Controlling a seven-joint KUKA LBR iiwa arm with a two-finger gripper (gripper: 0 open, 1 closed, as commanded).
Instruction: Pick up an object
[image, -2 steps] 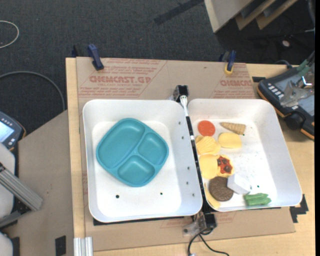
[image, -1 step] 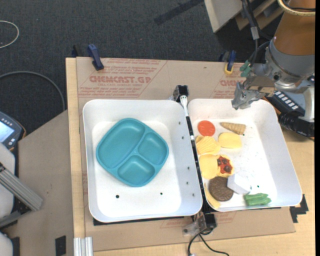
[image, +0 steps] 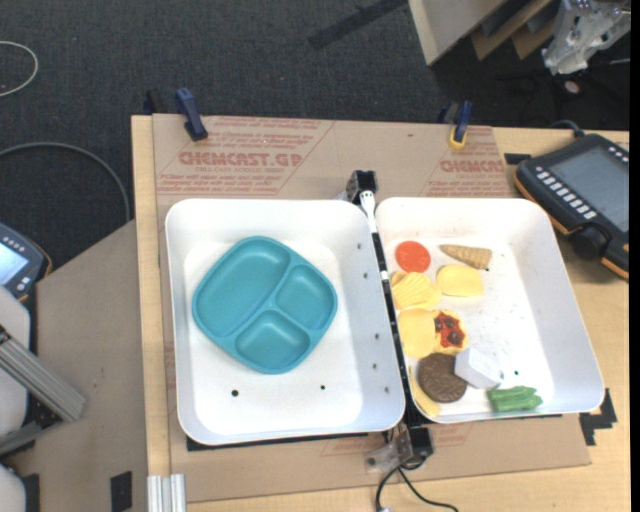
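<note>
The right bin (image: 560, 300) holds several toy foods along its left side: an orange-red disc (image: 413, 257), a tan cone (image: 466, 255), a yellow lump (image: 460, 281), a ruffled yellow piece (image: 413, 292), a yellow slice with red topping (image: 440, 330), a brown cookie (image: 441, 379), a pale grey block (image: 478, 368) and a green piece (image: 515, 400). A teal divided plate (image: 264, 302) lies in the left bin (image: 190, 390). My gripper (image: 575, 45) hangs as grey metal at the top right corner, beyond the bench's far edge and well away from both bins.
A black handheld controller (image: 580, 195) lies on the bench right of the right bin. Blue clamps (image: 190, 112) (image: 460, 122) grip the far edge of the cardboard sheet. A black hinge strip (image: 378, 290) separates the bins. Another device (image: 15, 262) sits at the left edge.
</note>
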